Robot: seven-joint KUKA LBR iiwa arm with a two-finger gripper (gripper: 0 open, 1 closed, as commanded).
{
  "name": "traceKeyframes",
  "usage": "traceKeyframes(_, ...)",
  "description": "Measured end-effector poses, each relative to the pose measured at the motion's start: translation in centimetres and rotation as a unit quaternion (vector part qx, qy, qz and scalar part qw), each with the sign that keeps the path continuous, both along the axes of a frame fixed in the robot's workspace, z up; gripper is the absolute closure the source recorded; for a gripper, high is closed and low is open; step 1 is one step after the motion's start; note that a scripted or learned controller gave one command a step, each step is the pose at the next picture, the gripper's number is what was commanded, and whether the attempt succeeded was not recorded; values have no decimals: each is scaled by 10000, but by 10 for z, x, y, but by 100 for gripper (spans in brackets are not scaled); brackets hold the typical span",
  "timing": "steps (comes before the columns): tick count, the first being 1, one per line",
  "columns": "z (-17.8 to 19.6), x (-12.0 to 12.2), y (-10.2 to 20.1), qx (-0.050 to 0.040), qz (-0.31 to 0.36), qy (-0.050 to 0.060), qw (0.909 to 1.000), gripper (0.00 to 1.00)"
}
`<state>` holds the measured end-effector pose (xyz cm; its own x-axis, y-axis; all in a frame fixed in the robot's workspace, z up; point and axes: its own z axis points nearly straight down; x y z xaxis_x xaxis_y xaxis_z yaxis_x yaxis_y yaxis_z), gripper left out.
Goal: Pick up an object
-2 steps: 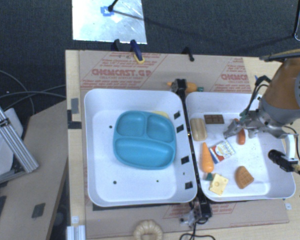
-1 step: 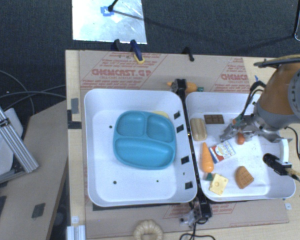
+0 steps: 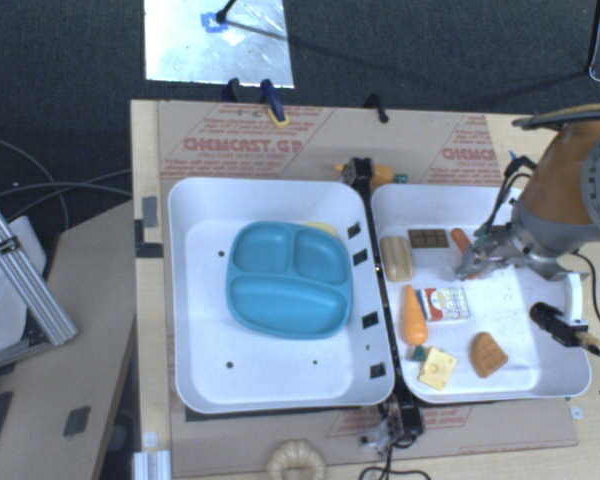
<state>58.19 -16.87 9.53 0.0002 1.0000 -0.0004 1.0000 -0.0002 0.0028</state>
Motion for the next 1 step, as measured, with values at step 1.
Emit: traceKeyframes(1,64,1,3,-6,21,-20,10000,100)
